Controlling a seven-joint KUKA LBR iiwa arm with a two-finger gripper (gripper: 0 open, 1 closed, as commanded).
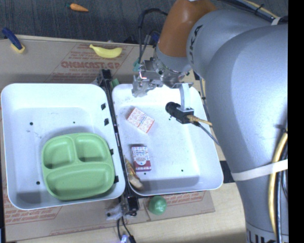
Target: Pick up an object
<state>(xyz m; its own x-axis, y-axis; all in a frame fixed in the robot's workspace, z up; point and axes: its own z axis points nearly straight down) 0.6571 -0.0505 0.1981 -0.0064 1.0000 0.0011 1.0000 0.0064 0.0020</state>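
My gripper (140, 88) hangs over the back left corner of the right bin (202, 151), with nothing visible in it. A small pink and white patterned box (140, 120) lies just in front of it on the bin floor, tilted. Farther forward lies a red and white carton (141, 158). A thin tan object (130, 173) rests against the bin's left wall near the front. In the left bin (20, 110) sits a green divided plate (78, 165).
A yellow banana (106, 50) lies on the cardboard behind the bins. A green ball (157, 204) sits in front of the right bin. An orange carrot (79, 7) and a blue and yellow clamp (12, 39) lie at the back left. The arm's bulk covers the right side.
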